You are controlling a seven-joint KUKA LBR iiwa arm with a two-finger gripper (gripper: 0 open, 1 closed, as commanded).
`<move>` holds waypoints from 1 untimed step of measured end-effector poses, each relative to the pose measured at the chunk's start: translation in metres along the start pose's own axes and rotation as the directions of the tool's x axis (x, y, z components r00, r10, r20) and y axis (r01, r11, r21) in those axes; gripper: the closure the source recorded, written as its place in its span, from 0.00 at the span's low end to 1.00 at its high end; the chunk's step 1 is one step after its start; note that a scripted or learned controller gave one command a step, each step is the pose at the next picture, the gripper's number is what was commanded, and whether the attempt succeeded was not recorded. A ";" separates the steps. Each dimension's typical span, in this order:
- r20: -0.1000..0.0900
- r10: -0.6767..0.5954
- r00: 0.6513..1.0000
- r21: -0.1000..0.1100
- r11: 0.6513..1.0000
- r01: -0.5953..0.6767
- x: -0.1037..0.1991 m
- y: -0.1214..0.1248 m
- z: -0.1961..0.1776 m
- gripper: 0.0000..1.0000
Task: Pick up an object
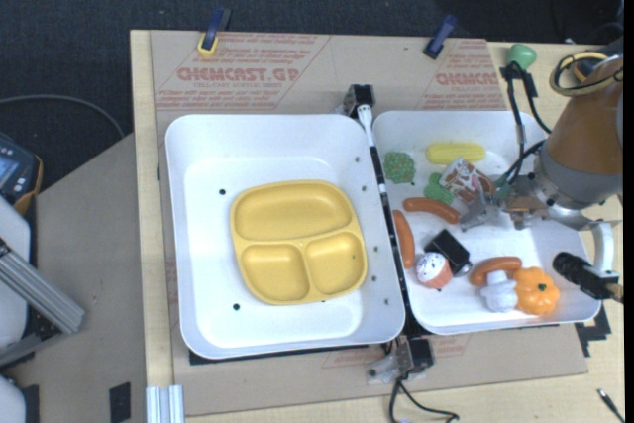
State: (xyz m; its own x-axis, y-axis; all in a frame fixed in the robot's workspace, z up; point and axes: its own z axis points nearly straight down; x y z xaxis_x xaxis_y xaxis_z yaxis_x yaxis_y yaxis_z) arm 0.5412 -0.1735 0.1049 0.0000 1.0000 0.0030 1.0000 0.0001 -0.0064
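Observation:
My gripper (482, 209) is low over the middle of the right bin (565, 312), reaching in from the right below the orange-banded wrist (584, 139). It sits just beside a brown-and-white patterned toy (462, 177) and a sausage (430, 208). Around it lie a yellow corn cob (456, 152), a green broccoli (399, 165), a second sausage (405, 239), a black block (448, 246), a white-and-red ball (432, 268), a third sausage (495, 266), a white figure (500, 293) and an orange pumpkin (538, 291).
The left bin (198, 213) holds a yellow three-compartment tray (295, 241). A black divider rail (376, 175) runs between the bins. Cables and a green-tipped post (520, 56) stand at the right bin's far corner. Clamps pin the cardboard at the back.

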 end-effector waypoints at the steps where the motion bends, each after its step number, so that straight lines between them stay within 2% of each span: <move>1: 0.001 0.000 1.000 -0.002 1.000 0.000 0.001 0.000 0.021 0.00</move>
State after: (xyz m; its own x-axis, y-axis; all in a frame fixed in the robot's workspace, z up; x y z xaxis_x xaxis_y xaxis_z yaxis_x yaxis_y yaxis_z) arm 0.5409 -0.1727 0.0834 -0.0005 1.0000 0.0020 1.0000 0.0005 -0.0045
